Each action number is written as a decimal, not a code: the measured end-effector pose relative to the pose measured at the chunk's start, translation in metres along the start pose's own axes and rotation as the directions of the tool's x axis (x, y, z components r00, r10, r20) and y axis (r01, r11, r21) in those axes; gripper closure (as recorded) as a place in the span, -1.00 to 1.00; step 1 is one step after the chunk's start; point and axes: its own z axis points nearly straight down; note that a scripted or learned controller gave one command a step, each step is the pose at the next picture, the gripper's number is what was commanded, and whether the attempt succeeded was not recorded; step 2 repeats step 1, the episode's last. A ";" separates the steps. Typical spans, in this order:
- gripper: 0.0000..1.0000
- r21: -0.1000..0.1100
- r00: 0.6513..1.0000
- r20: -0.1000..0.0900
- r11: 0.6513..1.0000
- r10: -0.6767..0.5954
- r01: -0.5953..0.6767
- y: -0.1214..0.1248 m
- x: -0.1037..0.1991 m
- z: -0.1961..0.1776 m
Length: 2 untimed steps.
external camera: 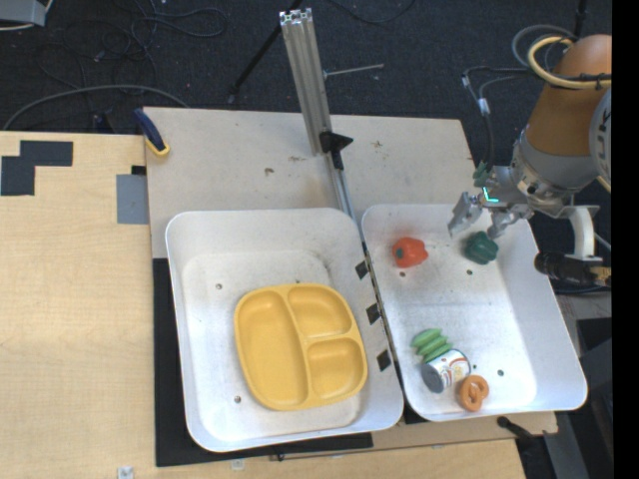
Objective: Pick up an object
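The grey arm with its orange band [579, 63] is reached in from the right, its two-finger gripper [482, 218] spread apart above the right white bin's [529, 317] far end, just over a dark green rounded object [482, 248] lying unheld. In that bin one red pepper-like toy [408, 252], one green pod [430, 342], one small can [445, 370] and one orange ring [471, 393] are counted. One yellow divided plastic tray [300, 345] is seen in the left white bin [200, 267].

Glossy yellow plastic tray [300, 345], smooth matt white bins [200, 267], pale wood-grain board [70, 307], ridged metal post [306, 78]
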 end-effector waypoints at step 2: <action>-1.00 -0.003 1.000 0.000 1.000 0.000 0.000 0.001 0.000 -0.002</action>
